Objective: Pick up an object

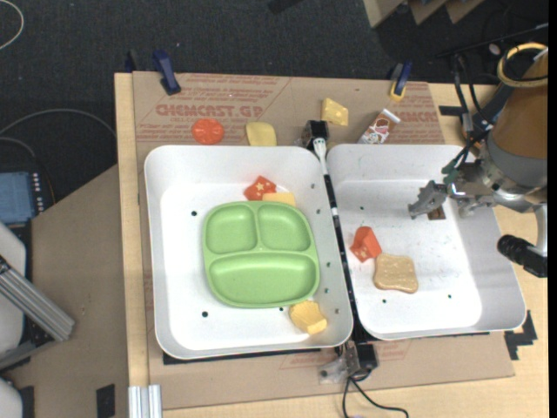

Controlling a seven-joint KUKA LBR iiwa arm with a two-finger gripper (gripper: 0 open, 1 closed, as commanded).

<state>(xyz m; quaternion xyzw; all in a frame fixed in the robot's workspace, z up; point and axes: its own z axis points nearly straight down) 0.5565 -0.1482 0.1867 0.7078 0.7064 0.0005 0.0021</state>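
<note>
In the right bin: orange block [365, 243], chunky and wedge-like, matte, near the left wall; just beside it, toward the lower right, a tan toast slice [396, 273], flat with a rounded top and grainy face.
Above the right bin, upper middle: gripper [429, 202], grey metal, dark fingertips pointing left, hovering apart from both block and toast; nothing seen between the fingers; how wide they stand cannot be told.
Behind the gripper: arm [522, 138], grey casing with an orange band, entering from the right.
Right bin [461, 316]: shallow white plastic, smooth, rounded corners, speckled floor.
Left bin [170, 259]: same white plastic, touching the right bin along a dark seam.
In the left bin, centre: green tray [259, 254], glossy, rounded, three compartments.
At the tray's upper edge: small red piece [259, 188] touching a pale yellow piece [280, 199].
At the tray's lower right corner: yellow lump [308, 317], smooth and curved.
Under both bins: cardboard sheet [218, 103], brown, printed in red lettering, held by blue clamps [165, 70].
On the cardboard behind the bins: orange-red round piece [208, 131], pale yellow block [261, 134], yellow wedge [334, 111], small red-and-white carton [378, 128].
</note>
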